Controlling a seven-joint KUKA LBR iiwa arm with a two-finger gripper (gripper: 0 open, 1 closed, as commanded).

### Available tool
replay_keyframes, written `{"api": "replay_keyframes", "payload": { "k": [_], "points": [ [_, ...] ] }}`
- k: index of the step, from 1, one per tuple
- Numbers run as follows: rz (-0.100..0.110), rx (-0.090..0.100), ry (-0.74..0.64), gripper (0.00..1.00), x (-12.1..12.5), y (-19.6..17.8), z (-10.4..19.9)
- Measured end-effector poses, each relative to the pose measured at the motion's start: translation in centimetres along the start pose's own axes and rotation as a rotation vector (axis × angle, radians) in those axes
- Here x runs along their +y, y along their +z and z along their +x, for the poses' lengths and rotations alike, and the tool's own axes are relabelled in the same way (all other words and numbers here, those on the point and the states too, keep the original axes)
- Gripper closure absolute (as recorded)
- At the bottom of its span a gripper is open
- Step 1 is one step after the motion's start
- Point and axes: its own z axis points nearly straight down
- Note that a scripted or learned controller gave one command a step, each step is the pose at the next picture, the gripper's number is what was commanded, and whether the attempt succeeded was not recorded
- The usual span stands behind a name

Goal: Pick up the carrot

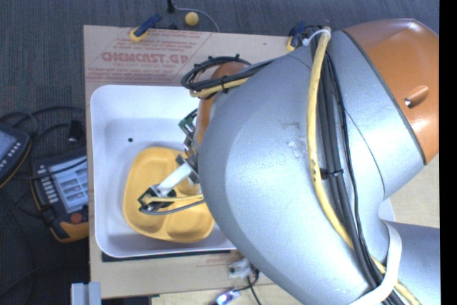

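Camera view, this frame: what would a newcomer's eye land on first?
The grey arm with its orange band covers the right half of the view, with yellow and black cables running along it. Next comes the yellow object lying in the left white bin, with the gripper down on top of it. A handheld controller lies on the floor at left.

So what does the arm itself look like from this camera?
The arm is bulky, rounded and matte grey, with a glossy orange band above the wrist. A yellow cable and black cables run along its casing, and more black and yellow cable loops near the wrist. The gripper is slim, with dark fingers and pale metal parts.
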Motion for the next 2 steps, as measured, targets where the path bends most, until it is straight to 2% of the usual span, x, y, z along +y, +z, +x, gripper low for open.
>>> {"api": "replay_keyframes", "payload": {
  "k": [1, 2],
  "points": [
    [-0.001, -0.002, -0.110, 1.00, 5.9, -9.3, -5.0],
    [0.005, -0.013, 0.084, 1.00, 0.2, -5.0, -3.4]
  ]
}}
